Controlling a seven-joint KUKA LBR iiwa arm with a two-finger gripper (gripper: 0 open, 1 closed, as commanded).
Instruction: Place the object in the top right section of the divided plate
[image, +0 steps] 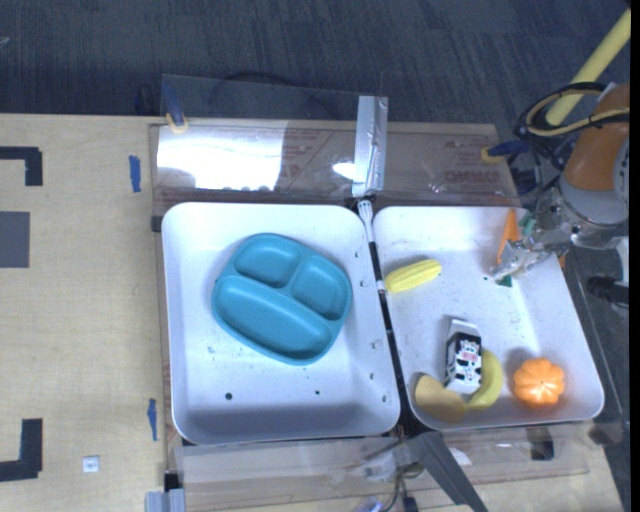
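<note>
The blue plastic divided plate lies in the left white bin. The yellow corn cob lies in the right white bin. The jaws hover near its upper right corner, state unclear

A pale wooden bench top carries black square markings and small blue tape strips; beyond its far edge lies dark blue-grey carpet; a clear plastic sheet catches glare.
</note>
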